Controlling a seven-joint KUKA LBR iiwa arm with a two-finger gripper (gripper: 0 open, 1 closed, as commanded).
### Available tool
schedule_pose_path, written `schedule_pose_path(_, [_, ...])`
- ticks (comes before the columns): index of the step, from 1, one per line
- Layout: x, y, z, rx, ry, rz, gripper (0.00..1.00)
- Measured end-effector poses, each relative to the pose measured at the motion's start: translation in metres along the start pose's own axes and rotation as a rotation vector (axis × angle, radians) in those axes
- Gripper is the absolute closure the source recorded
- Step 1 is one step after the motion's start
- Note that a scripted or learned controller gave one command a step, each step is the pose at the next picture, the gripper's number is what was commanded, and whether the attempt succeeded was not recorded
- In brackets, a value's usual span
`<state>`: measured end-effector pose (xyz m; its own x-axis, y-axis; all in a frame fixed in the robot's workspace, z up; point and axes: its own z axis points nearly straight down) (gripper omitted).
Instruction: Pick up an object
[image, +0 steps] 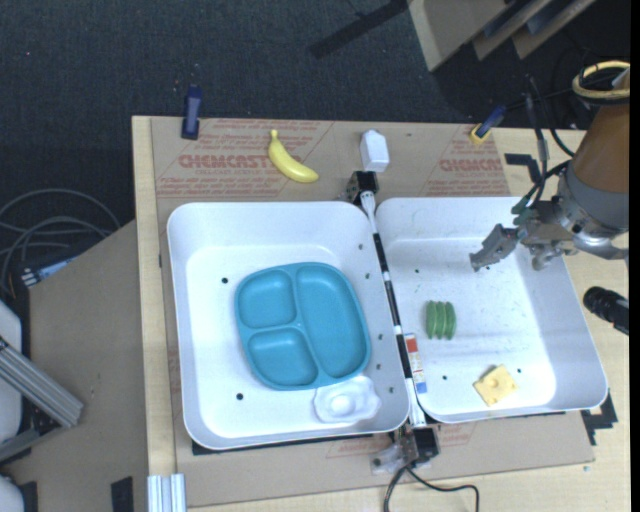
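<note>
Fingers (487, 252) of the gripper (515, 250) are spread, pinching nothing, above the right bin (560, 330) near its far edge. Left bin (200, 330) holds a blue divided tray (300, 325) with a clear white cup (343, 402) at its near corner. Right bin holds a green ridged object (440, 320) at mid-floor and, nearer, a small yellow piece (494, 384). A banana (290, 160) lies on the bench (160, 260) behind the left bin
</note>
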<state>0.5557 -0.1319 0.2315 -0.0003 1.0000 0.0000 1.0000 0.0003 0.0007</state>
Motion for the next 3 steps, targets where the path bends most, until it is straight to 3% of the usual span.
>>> schedule_pose_path(1, [0.037,-0.016,0.064,0.003,0.001,0.0,0.0])
schedule_pose_path(2, [0.036,-0.005,0.147,0.001,0.001,0.0,0.0])
schedule_pose_path(3, [0.036,-0.004,0.137,-0.001,0.0,0.001,1.0])
